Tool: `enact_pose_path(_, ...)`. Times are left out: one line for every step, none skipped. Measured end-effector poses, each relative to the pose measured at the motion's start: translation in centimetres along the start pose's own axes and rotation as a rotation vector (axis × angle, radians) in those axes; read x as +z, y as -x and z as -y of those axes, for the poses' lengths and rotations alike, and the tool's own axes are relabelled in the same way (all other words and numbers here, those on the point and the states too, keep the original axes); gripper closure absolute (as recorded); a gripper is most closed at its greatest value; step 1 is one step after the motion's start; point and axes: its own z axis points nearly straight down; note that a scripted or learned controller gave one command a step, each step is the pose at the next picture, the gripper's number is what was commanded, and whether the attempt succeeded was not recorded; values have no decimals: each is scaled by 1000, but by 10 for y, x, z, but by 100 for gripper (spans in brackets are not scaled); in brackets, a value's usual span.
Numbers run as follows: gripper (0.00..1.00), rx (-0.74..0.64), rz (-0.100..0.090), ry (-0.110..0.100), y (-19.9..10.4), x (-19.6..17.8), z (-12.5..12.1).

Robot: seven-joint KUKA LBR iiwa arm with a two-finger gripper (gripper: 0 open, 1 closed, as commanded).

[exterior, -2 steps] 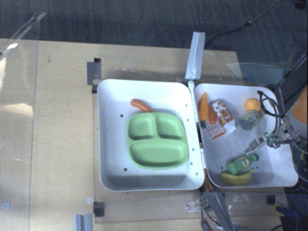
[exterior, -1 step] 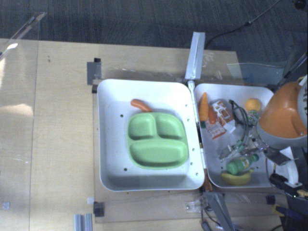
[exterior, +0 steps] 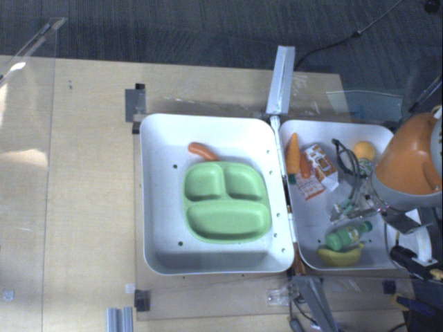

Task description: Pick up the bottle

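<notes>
A green divided tray (exterior: 226, 202) lies in the middle of the left bin (exterior: 159, 185), with an orange sausage (exterior: 203, 151) touching its far-left edge. In the right bin (exterior: 315, 126), a carrot (exterior: 293, 154) lies along the left wall beside a snack packet (exterior: 317, 171); a yellow ball (exterior: 364, 150) sits near the far edge and a banana (exterior: 339, 256) by the near edge.

You see an evenly, brightly lit scene. A pale glare patch lies on the desk (exterior: 41, 185) at the left edge. The white bins (exterior: 159, 185) look slightly washed out, with soft shadows inside their walls. Overall focus is soft and grainy.
</notes>
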Motion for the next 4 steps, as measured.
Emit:
enact_pose_path(0,0,0,0,0,0,0)
enact_pose_path(0,-56,2,2,-16,25,-4)
enact_pose_path(100,-58,10,15,-15,12,-9)
enact_pose_path(100,-290,-2,-5,22,-96,7)
